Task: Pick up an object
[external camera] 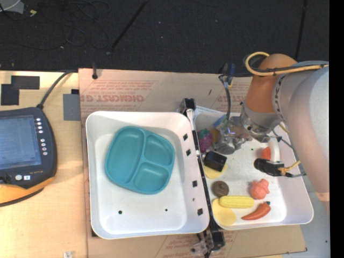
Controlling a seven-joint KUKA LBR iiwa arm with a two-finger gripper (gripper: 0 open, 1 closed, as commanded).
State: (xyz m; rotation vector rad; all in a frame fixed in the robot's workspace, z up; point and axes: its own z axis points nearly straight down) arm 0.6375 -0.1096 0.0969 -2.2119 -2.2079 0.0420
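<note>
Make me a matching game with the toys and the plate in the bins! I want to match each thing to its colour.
Things:
1. plate
2. corn
3. chili
4. cookie

Colours:
a. brown
b. teal
c. red-orange
d. yellow

Pairs: 1-b, 2-d, 3-c, 4-a

The arm (301, 112) covers the right bin's (293, 211) far right corner and the toys beneath it. A handheld screen (24, 144) at the bench's left edge is cut off by the frame.
</note>
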